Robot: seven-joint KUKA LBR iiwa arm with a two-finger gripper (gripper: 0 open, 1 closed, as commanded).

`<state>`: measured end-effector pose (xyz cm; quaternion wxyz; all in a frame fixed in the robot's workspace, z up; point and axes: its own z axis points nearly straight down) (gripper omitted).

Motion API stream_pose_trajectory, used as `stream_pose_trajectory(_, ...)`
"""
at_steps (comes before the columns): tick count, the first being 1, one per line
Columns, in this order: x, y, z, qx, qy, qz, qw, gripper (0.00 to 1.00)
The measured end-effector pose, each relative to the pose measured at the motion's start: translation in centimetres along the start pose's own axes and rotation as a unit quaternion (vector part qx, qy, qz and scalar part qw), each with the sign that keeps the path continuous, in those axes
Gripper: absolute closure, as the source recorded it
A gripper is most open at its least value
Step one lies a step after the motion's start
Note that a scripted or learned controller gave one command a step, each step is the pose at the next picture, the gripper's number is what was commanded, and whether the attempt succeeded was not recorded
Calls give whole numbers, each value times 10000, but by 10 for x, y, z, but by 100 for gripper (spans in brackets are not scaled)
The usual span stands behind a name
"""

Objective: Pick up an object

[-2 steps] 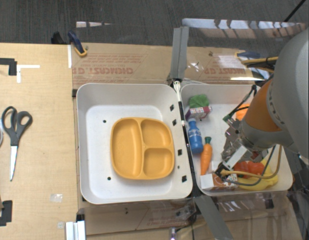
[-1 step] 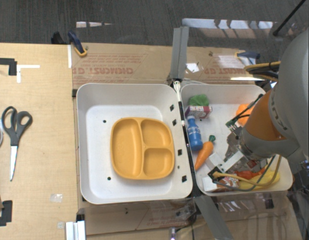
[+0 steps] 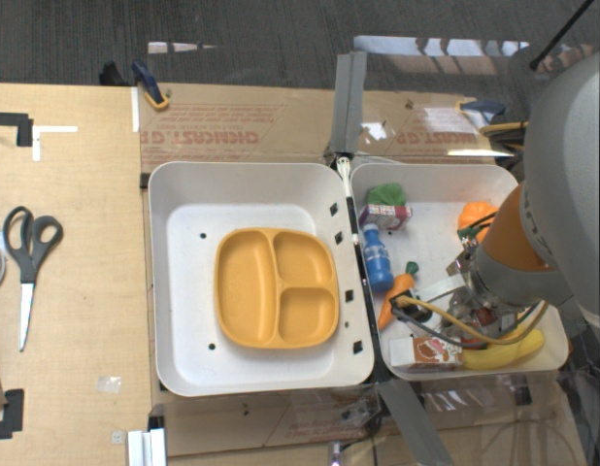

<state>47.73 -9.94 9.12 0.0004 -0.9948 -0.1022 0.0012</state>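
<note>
My arm reaches down into the right bin (image 3: 431, 187), with the gripper (image 3: 472, 311) low over its near right part. Its wrist and cables hide whatever lies directly under it. A yellow banana (image 3: 509, 350) lies just in front of the gripper along the bin's near wall. Beside the banana rests a small white and red box (image 3: 426, 350). An orange carrot (image 3: 396, 295) lies left of the gripper, and a blue bottle (image 3: 376, 258) sits by the left wall. Further back are a green and purple packet (image 3: 388, 205) and an orange fruit (image 3: 474, 216).
The left bin (image 3: 174, 260) holds a yellow divided plate (image 3: 277, 287). Scissors (image 3: 28, 260) lie on the wooden bench at the far left. A grey divider bar (image 3: 348, 105) runs back from between the bins.
</note>
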Motion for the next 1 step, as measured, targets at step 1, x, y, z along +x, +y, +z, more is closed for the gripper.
stream_pose_trajectory(1, -4, 21, -106, -3, -7, -1457, 9893, 100)
